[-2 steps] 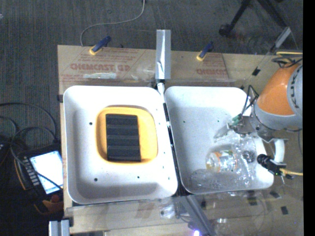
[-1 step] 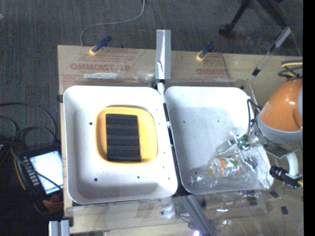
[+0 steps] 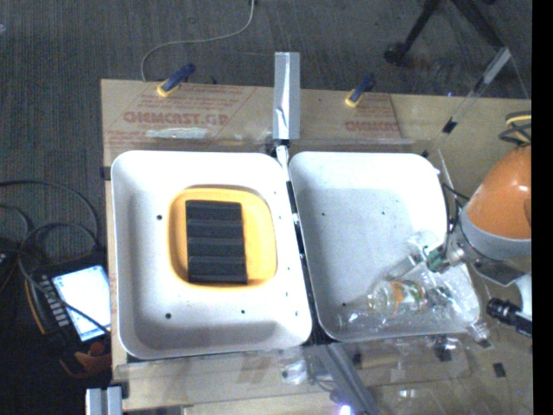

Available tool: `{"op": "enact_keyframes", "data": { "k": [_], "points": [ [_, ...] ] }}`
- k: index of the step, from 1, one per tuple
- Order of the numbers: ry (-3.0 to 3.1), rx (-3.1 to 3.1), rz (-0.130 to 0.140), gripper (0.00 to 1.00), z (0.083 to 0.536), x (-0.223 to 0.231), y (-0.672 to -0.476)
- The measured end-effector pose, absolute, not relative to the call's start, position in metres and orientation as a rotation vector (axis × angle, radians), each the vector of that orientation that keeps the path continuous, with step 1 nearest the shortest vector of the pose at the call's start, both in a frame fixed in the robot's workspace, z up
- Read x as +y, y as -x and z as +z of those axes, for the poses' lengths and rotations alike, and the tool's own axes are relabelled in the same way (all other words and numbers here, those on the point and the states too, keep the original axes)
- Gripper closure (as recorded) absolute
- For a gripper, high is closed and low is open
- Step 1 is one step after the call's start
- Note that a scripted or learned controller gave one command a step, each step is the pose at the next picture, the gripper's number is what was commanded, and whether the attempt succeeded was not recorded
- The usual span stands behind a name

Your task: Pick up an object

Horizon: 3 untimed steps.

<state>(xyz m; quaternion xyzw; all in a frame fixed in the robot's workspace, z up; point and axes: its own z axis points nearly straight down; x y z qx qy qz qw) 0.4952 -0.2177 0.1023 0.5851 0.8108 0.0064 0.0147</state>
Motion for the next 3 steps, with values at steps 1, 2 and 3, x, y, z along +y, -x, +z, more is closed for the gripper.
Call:
{"op": "enact_keyframes", "data": {
  "k": [1,2,3],
  "points": [
    [-1.819,2.524,0.024,1.00,0.111,-0.217,-0.496],
    [-1.912,2.492,-0.001,1.00,0.194,-0.183,-0.513],
    [-1.653,2.671,-0.002,1.00,0.215,-0.120,-0.553]
  ]
}}
